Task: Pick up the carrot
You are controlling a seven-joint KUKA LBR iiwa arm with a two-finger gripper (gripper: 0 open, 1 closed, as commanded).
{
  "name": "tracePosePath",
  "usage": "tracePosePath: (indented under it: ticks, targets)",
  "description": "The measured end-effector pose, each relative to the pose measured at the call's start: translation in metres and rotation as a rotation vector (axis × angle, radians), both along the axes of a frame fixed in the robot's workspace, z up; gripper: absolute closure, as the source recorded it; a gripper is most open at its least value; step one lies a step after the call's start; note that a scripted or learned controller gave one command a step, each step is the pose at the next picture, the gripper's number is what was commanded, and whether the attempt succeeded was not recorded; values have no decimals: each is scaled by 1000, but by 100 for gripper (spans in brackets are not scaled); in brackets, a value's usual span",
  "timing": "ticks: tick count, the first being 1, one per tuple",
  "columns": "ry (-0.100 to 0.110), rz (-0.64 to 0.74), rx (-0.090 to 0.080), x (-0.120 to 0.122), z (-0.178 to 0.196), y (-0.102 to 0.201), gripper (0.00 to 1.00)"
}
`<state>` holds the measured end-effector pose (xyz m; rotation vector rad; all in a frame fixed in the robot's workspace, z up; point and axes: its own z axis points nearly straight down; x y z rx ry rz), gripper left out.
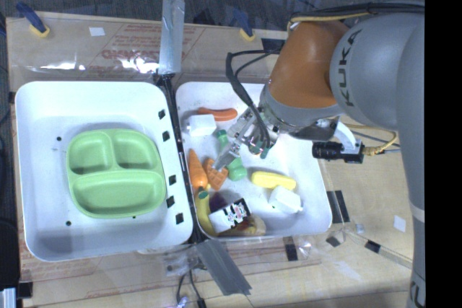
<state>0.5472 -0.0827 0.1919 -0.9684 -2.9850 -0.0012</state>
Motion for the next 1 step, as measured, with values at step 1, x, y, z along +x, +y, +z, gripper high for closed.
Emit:
tracePosePath:
  ticks: [1]
  targets:
    - [5, -243, -1, -13, -1, 45, 0]
